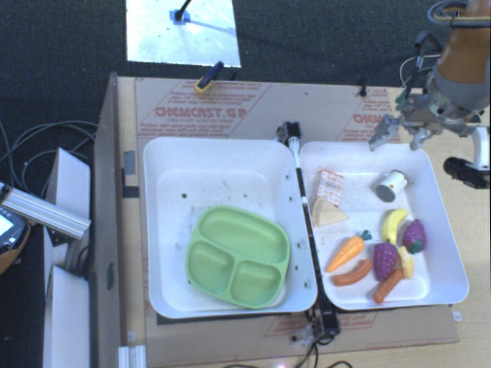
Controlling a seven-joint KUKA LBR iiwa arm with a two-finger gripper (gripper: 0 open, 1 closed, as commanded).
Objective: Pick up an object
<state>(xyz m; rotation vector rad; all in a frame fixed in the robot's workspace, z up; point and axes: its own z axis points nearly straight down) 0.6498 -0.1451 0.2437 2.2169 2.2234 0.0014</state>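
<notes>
Dark carpet surrounded the bench (230, 106), whose brown sheet carried red lettering and a pale square panel (182, 20) beyond its far edge. Two white bins sat side by side on it, their inner walls touching along a black seam. Taking the right bin (441, 198) as the landmark: the left bin (165, 205) lay just beside it and held a green divided plate (238, 255), likely parked there as a drop spot. The grey arm with its orange band (468, 52) hung above the landmark's far right corner, and the pincer (401, 133) hovered over the far rim with its two fingers spread apart, gripping nothing, seemingly poised before a descent.

Every candidate object lay inside the landmark bin. A small white cylinder (391, 185) rested nearest the pincer, just inside the far rim. A pale wedge (328, 214) and a printed packet (331, 184) lay by the inner wall. Clustered toward the near side, some touching, were a banana (393, 225), a purple fruit (414, 235), grapes (385, 259), a carrot (346, 253) and two sausages (352, 274), crowding that would probably make a clean grasp harder there.
</notes>
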